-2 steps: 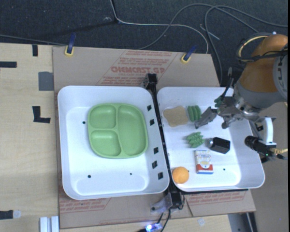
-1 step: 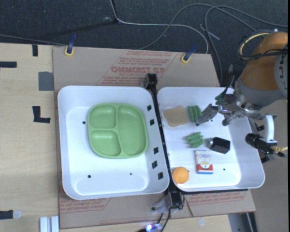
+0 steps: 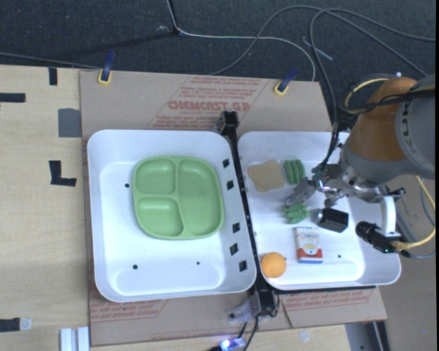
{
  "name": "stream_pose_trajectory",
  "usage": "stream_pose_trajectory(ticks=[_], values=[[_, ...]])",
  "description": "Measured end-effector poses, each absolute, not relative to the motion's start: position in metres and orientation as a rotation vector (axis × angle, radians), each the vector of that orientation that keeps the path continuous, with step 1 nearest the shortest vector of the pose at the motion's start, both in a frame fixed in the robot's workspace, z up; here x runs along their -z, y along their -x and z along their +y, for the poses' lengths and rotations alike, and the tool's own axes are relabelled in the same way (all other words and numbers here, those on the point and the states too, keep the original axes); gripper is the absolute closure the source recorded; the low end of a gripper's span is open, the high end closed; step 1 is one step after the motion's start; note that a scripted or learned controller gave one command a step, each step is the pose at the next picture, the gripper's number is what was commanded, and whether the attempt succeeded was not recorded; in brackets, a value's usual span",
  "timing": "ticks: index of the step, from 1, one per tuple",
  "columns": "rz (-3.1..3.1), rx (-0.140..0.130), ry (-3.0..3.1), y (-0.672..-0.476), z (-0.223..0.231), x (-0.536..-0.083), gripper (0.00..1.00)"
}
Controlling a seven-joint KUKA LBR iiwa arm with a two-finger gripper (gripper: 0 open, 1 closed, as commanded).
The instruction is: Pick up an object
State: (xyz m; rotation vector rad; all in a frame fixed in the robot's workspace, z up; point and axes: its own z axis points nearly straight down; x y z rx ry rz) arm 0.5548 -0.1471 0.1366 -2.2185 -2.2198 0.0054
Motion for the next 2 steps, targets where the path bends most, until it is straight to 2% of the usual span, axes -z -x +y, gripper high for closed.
stream_pose_trajectory(ticks=[1,2], values=[[-2.224,-0.003,2.22,-0.555,-0.147,-0.084,0.0],[-2.225,-0.001,2.219,-0.555,-0.146,-0.096,1.0]])
